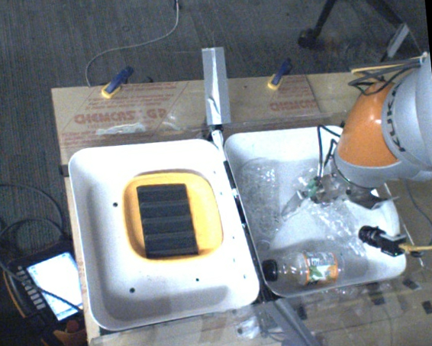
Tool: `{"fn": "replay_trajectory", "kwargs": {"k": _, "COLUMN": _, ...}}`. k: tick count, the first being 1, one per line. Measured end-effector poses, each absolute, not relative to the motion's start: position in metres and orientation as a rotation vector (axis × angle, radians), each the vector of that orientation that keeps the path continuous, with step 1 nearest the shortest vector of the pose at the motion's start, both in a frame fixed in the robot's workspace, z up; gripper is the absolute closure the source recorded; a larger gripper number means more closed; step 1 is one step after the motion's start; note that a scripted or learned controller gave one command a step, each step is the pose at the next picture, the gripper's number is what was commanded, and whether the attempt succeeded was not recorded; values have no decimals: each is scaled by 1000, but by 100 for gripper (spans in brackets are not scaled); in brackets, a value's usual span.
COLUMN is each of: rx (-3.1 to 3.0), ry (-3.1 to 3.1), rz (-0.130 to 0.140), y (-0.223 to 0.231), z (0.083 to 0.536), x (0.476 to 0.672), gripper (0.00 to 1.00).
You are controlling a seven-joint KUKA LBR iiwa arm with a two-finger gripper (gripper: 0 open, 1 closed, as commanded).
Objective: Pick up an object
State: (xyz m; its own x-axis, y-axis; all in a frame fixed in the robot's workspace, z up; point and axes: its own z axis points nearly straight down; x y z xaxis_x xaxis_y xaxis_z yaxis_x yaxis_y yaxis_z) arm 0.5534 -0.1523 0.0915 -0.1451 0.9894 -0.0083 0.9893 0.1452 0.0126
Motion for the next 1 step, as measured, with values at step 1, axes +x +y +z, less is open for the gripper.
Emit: {"fn": "replay_trajectory", "kwargs": {"k": 1, "rx": 1920, "ry": 2468, "rz": 10, "y": -186, "z": 92, "x": 543, "gripper": 0}}
